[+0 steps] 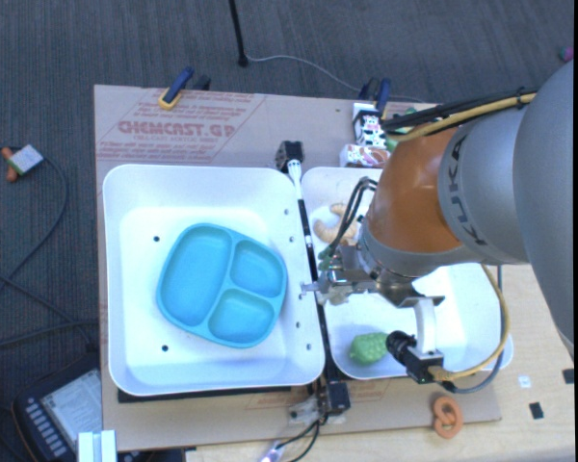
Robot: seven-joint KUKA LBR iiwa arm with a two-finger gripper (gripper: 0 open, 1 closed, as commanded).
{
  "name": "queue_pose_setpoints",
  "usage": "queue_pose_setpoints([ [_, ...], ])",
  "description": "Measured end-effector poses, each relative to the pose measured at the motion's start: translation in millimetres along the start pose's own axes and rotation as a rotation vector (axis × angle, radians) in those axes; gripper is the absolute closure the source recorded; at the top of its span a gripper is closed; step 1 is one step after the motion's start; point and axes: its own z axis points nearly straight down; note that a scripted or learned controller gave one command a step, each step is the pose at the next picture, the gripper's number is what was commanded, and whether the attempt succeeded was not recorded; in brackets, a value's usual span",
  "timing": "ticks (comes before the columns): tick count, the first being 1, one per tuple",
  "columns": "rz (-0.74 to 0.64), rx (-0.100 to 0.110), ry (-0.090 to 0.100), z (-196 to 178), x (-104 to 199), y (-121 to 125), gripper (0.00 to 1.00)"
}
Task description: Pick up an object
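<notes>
KUKA arm: thick grey rounded shell, black KUKA lettering on side. Glossy orange band above wrist. Grey metal wrist flange below it. Black and yellow cables along top, thin cable looped down right side. White bracket, black fitting near hand.

arm cut off at right edge, hiding much of right bin

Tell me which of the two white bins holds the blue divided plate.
The left bin holds it: the blue divided plate lies flat in its middle. The right bin, under the arm, holds a small green object instead.
</notes>
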Motion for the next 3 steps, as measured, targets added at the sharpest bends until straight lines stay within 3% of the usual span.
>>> queue_pose_setpoints([
  [1,0.003,-0.001,-0.002,-0.2,-60.6,0.0,1.0],
  [2,0.002,-0.002,-0.001,-0.3,-81.4,23.4,1.0],
  [3,0.0,-0.002,-0.001,-0.4,-78.5,62.2,1.0],
])
